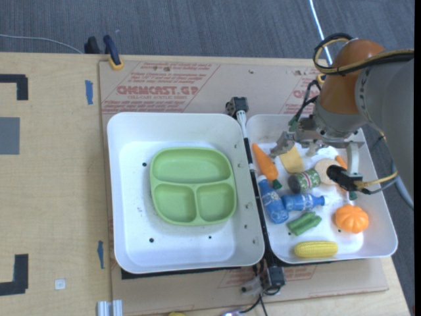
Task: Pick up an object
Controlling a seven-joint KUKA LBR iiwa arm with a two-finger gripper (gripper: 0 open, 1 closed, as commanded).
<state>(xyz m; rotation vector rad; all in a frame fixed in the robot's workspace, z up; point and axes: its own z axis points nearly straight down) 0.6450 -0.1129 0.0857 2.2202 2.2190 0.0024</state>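
One yellow block (290, 160) lies in the right bin (381, 242), just under the gripper (294, 141); it looks light, stiff and smooth, best pinched across its flat sides. Carrot (265, 163) and can (305, 180) crowd it. Whether the gripper is clenched I cannot tell.

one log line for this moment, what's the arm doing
arm: over right bin | claw: above yellow block | nothing seen held | left bin: green tray
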